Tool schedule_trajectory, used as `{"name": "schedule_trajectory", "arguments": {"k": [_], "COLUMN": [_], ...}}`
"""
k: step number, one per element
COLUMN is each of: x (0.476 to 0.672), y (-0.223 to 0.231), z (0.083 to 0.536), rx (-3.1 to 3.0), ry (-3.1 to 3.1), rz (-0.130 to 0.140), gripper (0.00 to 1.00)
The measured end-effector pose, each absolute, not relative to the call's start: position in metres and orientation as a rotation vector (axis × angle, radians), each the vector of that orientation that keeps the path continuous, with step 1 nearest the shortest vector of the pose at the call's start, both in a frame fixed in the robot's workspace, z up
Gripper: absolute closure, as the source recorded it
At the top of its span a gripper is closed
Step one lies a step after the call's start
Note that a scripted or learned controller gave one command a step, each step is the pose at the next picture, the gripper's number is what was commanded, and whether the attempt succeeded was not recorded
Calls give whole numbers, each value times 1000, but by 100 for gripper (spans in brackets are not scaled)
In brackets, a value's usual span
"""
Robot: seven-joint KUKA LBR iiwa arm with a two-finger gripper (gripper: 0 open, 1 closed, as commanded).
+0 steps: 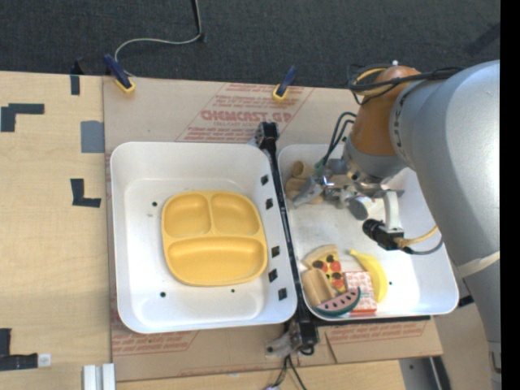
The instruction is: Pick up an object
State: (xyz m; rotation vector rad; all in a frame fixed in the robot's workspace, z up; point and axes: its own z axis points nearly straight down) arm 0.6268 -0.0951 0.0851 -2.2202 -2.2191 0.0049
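Note:
My gripper (309,190) is low in the far left part of the right bin (422,218), beside the divider between the bins. A small tan piece (297,169) lies just beyond it, and another tan piece (292,187) sits against its tip; whether it is held is hidden. At the near end of the right bin lies a cluster of toy food: a yellow banana (370,271), a pizza slice (329,266), a brown bread piece (313,284), a watermelon slice (342,304) and a red and white pack (357,283).
The left bin (134,234) holds a yellow divided plate (214,238). The grey arm (455,161) with its orange band (375,124) covers the right side of the right bin. Cables (398,238) hang off the wrist. Two blue-yellow clamps (119,73) hold the cardboard's far edge.

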Motion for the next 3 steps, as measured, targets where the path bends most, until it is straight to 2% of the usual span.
{"name": "schedule_trajectory", "arguments": {"k": [1,2,3], "x": [653,654,654], "y": [-100,-107,-106], "z": [82,82,81], "rx": [-2186,-2176,-2181], "ry": [-2160,-2159,-2160], "rz": [80,71,75], "gripper": [0,0,0]}}
